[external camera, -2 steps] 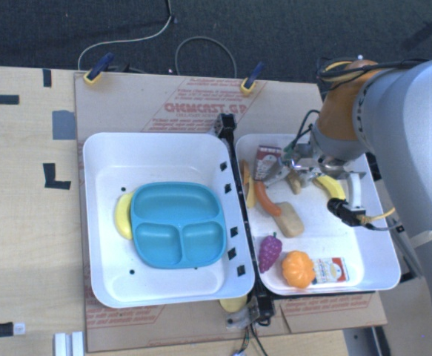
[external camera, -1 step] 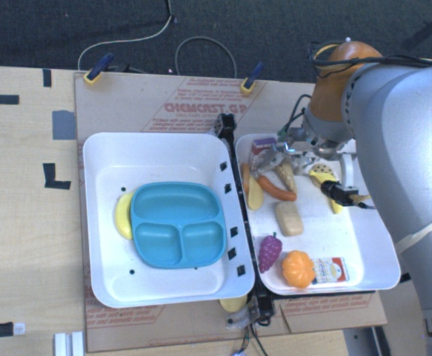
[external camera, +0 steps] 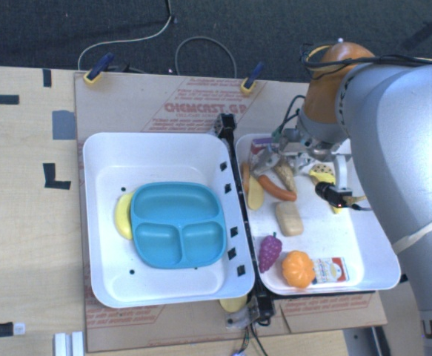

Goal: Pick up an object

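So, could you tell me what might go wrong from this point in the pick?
The gripper sits over a tight cluster at the back of the right bin: the hot dog, a bread-like piece and the yellow strip lie close together, so it may nudge or catch two at once. That cluster is also near the wall between the bins, which could block the fingers.

My gripper (external camera: 278, 156) hangs over the right bin (external camera: 364, 262), just above a hot dog (external camera: 276, 187); a blue tray (external camera: 178, 223) lies in the left bin (external camera: 104, 199).
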Available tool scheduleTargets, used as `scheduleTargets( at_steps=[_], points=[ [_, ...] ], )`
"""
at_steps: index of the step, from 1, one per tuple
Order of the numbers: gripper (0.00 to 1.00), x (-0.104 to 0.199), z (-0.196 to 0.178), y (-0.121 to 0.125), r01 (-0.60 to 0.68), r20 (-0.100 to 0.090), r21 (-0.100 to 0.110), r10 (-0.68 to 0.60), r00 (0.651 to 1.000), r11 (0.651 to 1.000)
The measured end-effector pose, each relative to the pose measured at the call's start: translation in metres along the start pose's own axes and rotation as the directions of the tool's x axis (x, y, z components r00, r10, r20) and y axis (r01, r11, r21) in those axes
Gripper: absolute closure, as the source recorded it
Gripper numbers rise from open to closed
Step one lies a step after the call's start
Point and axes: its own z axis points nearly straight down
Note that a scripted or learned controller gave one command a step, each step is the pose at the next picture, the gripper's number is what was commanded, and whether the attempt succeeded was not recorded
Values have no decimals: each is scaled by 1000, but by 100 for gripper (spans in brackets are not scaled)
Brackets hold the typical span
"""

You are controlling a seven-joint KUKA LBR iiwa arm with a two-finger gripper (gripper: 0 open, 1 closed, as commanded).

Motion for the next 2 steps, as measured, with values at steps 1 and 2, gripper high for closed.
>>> scheduleTargets(
  at_steps=[1, 2],
  points=[
    [100, 2, -10, 1, -1, -5, -4, 1, 1000, 1000],
    [100, 52, -103, -86, 3, -17, -16, -3, 1000, 1000]
  ],
)
